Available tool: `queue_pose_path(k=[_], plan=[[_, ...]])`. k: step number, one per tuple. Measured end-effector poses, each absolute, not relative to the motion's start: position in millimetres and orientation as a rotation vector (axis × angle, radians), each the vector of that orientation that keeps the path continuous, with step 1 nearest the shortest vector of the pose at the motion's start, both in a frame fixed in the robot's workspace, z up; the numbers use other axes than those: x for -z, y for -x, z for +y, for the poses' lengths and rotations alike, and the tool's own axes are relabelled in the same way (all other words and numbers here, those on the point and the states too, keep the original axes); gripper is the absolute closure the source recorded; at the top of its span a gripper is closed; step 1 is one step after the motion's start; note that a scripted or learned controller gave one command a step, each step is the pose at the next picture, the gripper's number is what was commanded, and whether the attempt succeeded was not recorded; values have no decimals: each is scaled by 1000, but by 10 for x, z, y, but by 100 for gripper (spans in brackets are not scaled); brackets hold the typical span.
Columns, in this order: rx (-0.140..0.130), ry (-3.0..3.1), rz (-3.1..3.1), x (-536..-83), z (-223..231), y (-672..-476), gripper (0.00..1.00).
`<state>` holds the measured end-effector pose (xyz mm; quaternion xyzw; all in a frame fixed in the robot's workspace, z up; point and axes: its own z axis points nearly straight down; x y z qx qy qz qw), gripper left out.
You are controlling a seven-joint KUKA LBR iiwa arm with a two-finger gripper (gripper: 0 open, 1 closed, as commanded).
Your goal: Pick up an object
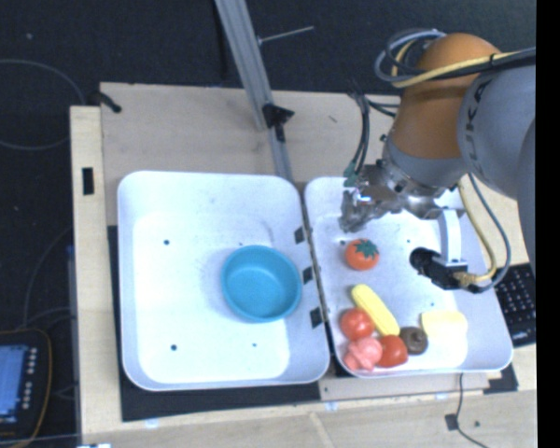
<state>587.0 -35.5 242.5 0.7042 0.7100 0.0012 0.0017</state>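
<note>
The arm hangs over the right bin (481, 348), with the gripper (355, 211) near that bin's far left corner, just above and beside a small orange tomato (361, 254). Nothing sits between the fingers, so the step in hand appears to be the approach, before any grasp. Whether the fingers are spread or closed cannot be told; they blur into the dark metal of the wrist.

The tomato looks the likeliest target, lying apart from the other things. The next move probably calls for a short shift toward it, then a straight descent with the fingers wide enough to pass either side.

Near the bin's front edge lie a banana (375, 309), two red fruits (357, 324), a pink piece (363, 354), a brown ring (413, 340) and a pale yellow block (444, 326), crowded and partly overlapping. A blue bowl (260, 283) sits in the left bin (159, 203). The arm's bulk hides the right bin's far corner.
</note>
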Motion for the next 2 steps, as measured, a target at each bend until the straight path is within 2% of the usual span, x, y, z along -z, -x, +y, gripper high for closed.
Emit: queue_pose_path(k=[2], plan=[[-2, -2211, 2235, -2506, 884, -6030, 100]])
